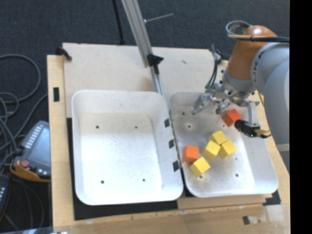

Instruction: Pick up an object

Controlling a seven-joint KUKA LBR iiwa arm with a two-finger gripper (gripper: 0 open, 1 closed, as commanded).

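My gripper [207,109] hangs over the back of the right bin [253,179], its two fingers spread apart with only bin floor showing between them. An orange cube [231,116] lies just to the right of the right finger, outside the gap. Nearer the front sit several yellow cubes: one [219,137] at the top of a cluster, two below it [211,150] [227,149], and one apart [200,166]. A second orange cube [191,153] rests by the bin's left wall.
The left bin [122,189] stands beside the right one, their walls touching. A slanted aluminium post [139,28] rises behind the bins. A black part with a green light [246,127] juts from the wrist over the right bin.
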